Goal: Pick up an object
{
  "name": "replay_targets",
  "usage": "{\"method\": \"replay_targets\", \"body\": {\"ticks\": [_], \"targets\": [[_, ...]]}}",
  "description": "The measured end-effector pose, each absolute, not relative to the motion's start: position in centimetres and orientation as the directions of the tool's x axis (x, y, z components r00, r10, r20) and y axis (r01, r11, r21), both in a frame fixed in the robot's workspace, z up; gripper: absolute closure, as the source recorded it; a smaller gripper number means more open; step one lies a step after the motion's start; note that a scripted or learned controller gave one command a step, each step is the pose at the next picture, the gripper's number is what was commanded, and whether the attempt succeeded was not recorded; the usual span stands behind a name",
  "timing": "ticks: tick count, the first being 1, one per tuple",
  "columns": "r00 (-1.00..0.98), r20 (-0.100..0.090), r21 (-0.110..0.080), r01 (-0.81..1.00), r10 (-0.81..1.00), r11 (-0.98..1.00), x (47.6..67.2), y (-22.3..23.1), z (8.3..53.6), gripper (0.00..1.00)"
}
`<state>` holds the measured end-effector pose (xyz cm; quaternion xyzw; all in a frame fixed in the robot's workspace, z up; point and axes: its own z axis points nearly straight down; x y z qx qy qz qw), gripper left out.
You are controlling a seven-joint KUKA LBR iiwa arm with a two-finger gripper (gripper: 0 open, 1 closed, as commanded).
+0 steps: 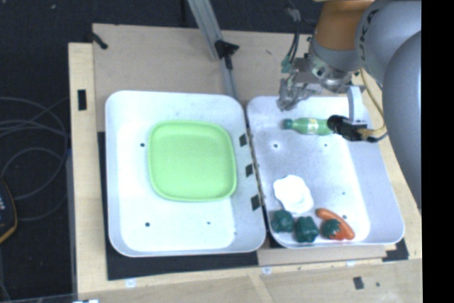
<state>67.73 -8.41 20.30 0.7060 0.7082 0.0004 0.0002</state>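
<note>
over the right bin's [369,174] far end the gripper [289,100] hovers, its grip state impossible to tell; a green bottle [307,125] lies just beside it, calling for a descent.

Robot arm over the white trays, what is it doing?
The grey robot arm with the orange band reaches in from the right, and its gripper hangs over the far end of the right white bin. Just beside it lies a small green plastic bottle, not picked up. Near that bin's front edge sit a white lumpy thing, two dark green pieces and an orange and green toy. The left white bin holds a light green square plate.
</note>
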Motion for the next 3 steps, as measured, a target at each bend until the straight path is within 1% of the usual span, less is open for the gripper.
{"method": "replay_targets", "body": {"ticks": [1,2,3], "targets": [[-0.004,0.001,0.003,1.000,1.000,0.004,67.5,-3.0,22.3,1.00],[-0.003,0.001,0.000,1.000,1.000,0.003,67.7,1.9,22.1,1.00],[-0.004,0.001,0.002,1.000,1.000,0.004,67.5,6.7,24.3,1.00]]}}
